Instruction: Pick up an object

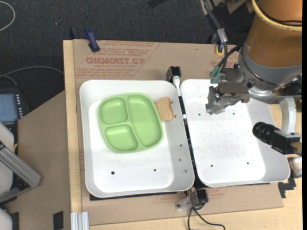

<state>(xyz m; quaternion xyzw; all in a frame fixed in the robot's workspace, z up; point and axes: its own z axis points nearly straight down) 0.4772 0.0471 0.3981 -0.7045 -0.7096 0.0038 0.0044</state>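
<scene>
Brown cardboard covers the worktop [120,61], printed with reddish lettering near its far edge, and a blue clamp [91,40] grips that edge at the left. On the cardboard sit two shallow white bins side by side. The left bin [96,176] holds a light green divided plate [130,122] with three compartments, lying flat in the bin's far half. Touching the plate's right rim is a tan, biscuit-like piece [165,109], close to the bin's right wall. A black clip [173,73] sits at the far end of the seam between the bins. The right bin [230,162] has a bare, lightly speckled floor. Over its far half hangs the hand [217,107] of the grey arm, above the bin floor with nothing between its fingers; whether they are spread or pressed together I cannot tell.
</scene>
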